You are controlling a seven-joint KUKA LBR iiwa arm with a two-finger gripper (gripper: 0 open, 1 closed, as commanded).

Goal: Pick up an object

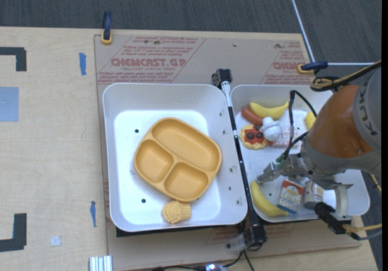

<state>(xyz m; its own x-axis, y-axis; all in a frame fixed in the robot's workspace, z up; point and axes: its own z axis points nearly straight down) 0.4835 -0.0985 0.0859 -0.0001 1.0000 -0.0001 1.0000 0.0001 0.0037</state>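
Note:
My gripper (303, 188) hangs over the front of the right bin (359, 203), under the grey and orange arm (339, 127). Its fingers (268, 173) stand spread apart, so it is open, with a small juice carton (290, 196) lying in the bin between and below them. A yellow banana (262, 200) lies at the bin's front left, just left of the carton. Further back sit a berry tart (253, 137), a white lumpy toy (274, 131), a red hot dog (252, 116) and a second banana (268, 109). The arm hides the bin's right half.
The left bin (115, 142) holds an orange divided plate (177, 159) and a small yellow corn-like piece (176, 211) at its front. A black divider rail (233, 136) runs between the bins. Cables (330, 80) loop near the arm at the back right.

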